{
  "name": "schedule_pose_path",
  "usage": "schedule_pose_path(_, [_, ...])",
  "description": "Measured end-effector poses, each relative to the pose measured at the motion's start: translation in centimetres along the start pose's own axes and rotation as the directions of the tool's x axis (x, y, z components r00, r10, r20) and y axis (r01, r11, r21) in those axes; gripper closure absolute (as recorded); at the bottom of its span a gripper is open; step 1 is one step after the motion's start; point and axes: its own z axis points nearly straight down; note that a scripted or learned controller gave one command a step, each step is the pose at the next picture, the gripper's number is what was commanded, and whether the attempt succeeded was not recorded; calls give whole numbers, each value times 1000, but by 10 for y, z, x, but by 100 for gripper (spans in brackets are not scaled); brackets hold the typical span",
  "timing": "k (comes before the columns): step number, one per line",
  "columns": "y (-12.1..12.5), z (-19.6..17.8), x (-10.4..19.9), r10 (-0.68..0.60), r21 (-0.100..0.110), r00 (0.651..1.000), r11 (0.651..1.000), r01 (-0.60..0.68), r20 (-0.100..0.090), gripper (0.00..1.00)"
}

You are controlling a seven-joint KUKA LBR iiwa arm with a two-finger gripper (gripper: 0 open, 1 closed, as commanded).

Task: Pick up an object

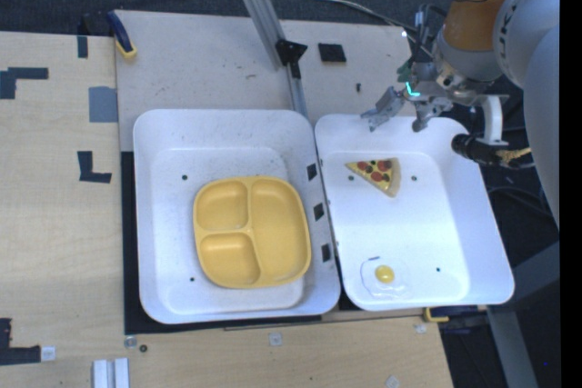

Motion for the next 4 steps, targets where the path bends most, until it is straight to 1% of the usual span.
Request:
schedule_pose_path(1, [1, -1, 0, 0, -3, 1000, 1000, 0, 1, 0])
schedule_pose_path(2, [-7, 45, 2, 0, 1, 1000, 1000, 0, 2, 0])
schedule_pose_path(3, [-12, 90, -2, 0, 2, 1000, 1000, 0, 2, 0])
schedule_pose_path(4, [-8, 117, -2, -2, -13, 1000, 1000, 2, 7, 0])
